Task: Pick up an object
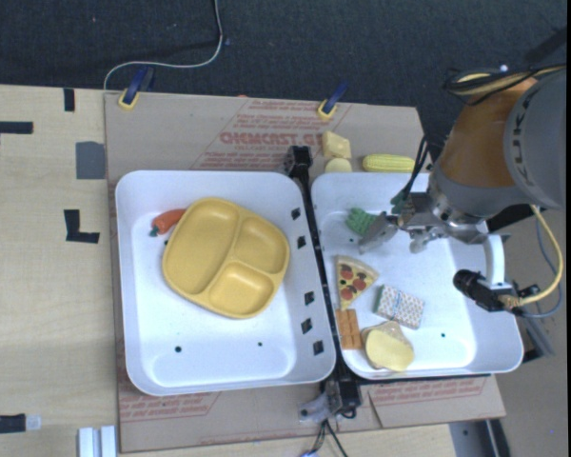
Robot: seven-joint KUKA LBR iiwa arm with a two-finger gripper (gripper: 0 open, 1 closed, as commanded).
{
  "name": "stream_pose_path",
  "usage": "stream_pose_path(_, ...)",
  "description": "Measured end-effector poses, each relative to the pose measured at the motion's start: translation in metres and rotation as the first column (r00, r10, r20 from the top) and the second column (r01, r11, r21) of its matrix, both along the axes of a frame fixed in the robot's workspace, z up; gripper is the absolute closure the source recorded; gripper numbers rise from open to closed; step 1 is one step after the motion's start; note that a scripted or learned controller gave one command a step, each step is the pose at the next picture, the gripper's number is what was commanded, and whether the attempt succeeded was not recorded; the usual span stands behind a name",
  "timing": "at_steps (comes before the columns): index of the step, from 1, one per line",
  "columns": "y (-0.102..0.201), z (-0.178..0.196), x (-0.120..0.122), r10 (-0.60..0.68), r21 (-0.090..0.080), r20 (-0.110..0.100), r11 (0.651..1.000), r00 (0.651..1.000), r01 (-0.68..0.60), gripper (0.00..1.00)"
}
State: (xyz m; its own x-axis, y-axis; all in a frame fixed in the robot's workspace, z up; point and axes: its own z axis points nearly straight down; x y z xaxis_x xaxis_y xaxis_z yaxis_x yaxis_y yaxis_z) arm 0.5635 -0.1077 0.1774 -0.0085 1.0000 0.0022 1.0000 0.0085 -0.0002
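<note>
Over right bin [500, 355], arm [500, 150] reaching leftward, wrist low, near green toy [361, 221]

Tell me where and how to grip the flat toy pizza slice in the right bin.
Take the flat toy pizza slice from straight above, fingers closing across its two long slanted edges near the wide crust end. It lies flat on the right white bin, so no side approach looks workable. The orange stick-shaped toy lies close to its tip, so the crust end probably gives more room.

One fixed overhead camera, slanted down on both bins [133, 284].
</note>
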Motion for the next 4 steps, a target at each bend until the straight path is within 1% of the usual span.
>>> stream_pose_path(1, 0.011, -0.098, 0.070, -0.004, -0.004, 0.003, 1.000, 1.000, 0.004, 0.00)
stream_pose_path(2, 0.005, -0.093, 0.092, -0.006, -0.002, 0.001, 1.000, 1.000, 0.006, 0.00)
stream_pose_path(3, -0.011, -0.093, 0.105, -0.007, -0.002, 0.001, 1.000, 1.000, 0.007, 0.00)
stream_pose_path(4, -0.001, -0.093, 0.085, -0.008, -0.004, -0.001, 1.000, 1.000, 0.008, 0.00)
